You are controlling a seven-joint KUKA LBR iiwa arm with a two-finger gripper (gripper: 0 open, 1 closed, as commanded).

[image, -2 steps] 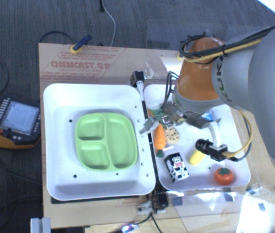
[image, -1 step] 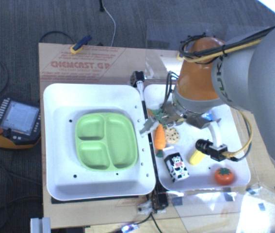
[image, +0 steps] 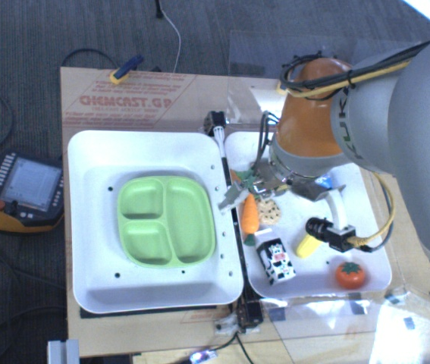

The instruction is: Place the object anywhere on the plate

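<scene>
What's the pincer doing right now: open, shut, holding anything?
Pincer: cannot be told; it hangs low in the right bin, above the carrot and cookie.

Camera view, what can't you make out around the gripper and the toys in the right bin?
- Gripper: the wrist hides it from above, so open or shut cannot be told.
- Carrot: its top end is lost under the gripper.
- Cookie: partly covered by the gripper.
- Right bin: the arm covers its far corner.
</scene>
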